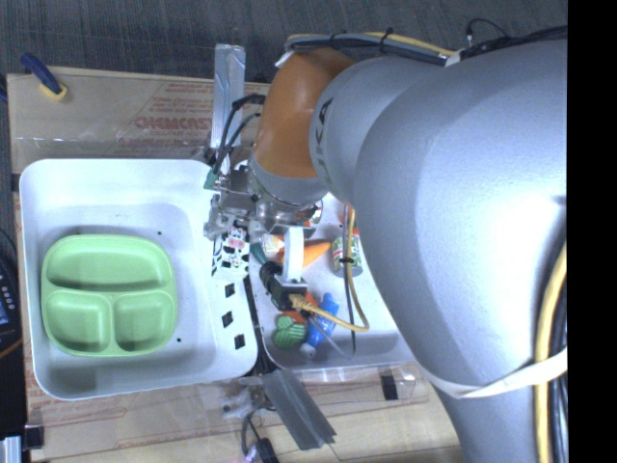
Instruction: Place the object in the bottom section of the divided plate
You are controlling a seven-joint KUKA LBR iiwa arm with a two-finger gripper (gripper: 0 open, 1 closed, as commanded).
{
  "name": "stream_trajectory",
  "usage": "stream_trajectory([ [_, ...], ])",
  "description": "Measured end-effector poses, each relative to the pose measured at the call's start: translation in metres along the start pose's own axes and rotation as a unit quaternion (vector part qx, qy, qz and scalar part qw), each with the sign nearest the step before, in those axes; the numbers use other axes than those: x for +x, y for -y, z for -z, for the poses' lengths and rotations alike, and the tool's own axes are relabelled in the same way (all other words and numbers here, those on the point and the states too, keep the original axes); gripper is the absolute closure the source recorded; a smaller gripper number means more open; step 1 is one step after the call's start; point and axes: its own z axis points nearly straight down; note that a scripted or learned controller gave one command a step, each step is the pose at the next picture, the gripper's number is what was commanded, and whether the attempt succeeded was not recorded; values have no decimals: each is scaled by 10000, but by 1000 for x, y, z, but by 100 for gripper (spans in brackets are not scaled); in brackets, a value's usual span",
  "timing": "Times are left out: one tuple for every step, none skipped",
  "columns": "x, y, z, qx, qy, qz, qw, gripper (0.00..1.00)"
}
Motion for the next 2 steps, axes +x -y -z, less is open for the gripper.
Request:
stream_trajectory([
  [44,-4,1,-29,0,546,9985,100],
  [99,-4,-62,5,8,1260,9920,100],
])
